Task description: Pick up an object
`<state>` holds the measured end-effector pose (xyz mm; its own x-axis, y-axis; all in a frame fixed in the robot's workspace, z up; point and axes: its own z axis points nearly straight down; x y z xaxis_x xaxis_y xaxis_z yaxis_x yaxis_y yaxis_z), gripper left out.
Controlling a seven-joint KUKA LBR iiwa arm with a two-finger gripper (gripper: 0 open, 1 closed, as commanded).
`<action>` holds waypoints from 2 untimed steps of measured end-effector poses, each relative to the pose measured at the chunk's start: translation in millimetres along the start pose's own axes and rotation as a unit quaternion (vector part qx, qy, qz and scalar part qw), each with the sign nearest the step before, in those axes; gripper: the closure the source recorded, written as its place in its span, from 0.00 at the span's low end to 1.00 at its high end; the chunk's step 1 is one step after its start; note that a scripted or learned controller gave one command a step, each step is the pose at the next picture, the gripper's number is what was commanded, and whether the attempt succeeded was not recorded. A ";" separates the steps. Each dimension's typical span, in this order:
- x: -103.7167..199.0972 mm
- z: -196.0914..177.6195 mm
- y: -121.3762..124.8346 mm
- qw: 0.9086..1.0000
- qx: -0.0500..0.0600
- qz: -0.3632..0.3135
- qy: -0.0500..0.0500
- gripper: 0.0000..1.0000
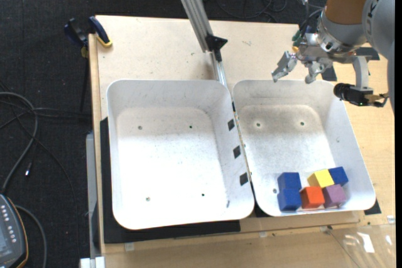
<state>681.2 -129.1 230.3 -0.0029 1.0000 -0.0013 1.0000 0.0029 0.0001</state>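
Several small blocks cluster in the near right corner of the right bin (342, 125): a large blue block (289, 190), an orange block (312, 196), a yellow block (323, 178), a purple block (335, 194) and a smaller blue block (338, 174). My gripper (296, 71) hangs above the far rim of the right bin, well away from the blocks. Its two fingers are spread apart with nothing between them.
The left bin (119, 135) lies beside the right one, sharing a middle rim. A slanted metal pole (191, 0) rises from the bench behind the bins. A blue and yellow clamp (91, 31) sits at the bench's far left corner. Cables lie on the floor to the left.
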 end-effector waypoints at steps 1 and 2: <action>-1.3 70.8 -0.7 1.000 0.003 0.001 0.001 0.00; -67.5 139.7 -2.1 1.000 0.003 0.004 0.000 0.00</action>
<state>679.3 -196.8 90.7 0.0059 1.0000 -0.0019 1.0000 -0.0059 -0.0053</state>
